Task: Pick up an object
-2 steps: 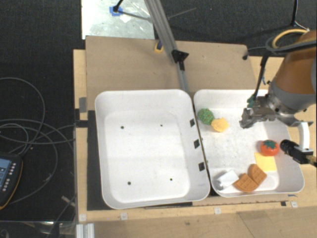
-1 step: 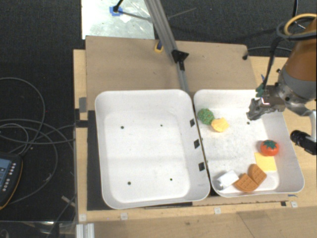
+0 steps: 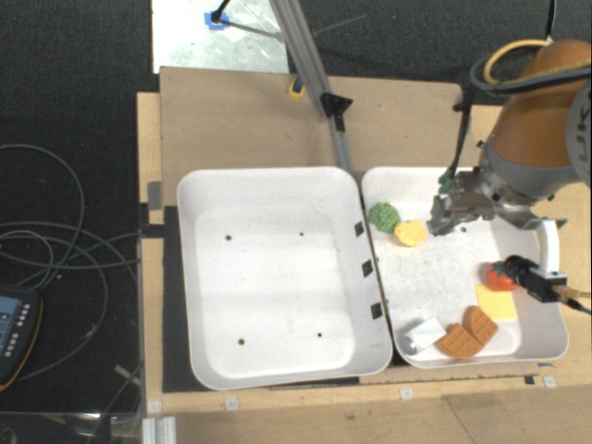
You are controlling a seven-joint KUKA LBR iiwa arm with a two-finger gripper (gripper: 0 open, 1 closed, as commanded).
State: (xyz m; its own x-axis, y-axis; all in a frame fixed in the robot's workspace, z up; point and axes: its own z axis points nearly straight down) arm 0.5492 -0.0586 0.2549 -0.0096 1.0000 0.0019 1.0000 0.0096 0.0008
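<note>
My gripper (image 3: pixel 442 224) hangs over the upper part of the right bin (image 3: pixel 553 340), just right of a small yellow object (image 3: pixel 411 235). A green broccoli-like piece (image 3: pixel 385 216) lies left of the yellow one, near the divider. A red object (image 3: pixel 499 277) sits on a yellow flat block (image 3: pixel 497 302) at the right side. Two brown waffle-shaped pieces (image 3: pixel 467 333) and a white-grey item (image 3: pixel 424 333) rest near the bin's front edge. Nothing shows between the fingertips.
The left bin (image 3: pixel 268 276) lies beside the right one, split by a rim with black clips. A grey pole (image 3: pixel 310 54) slants across the back of the bench. The arm's orange band (image 3: pixel 541 109) looms over the right bin's far right corner.
</note>
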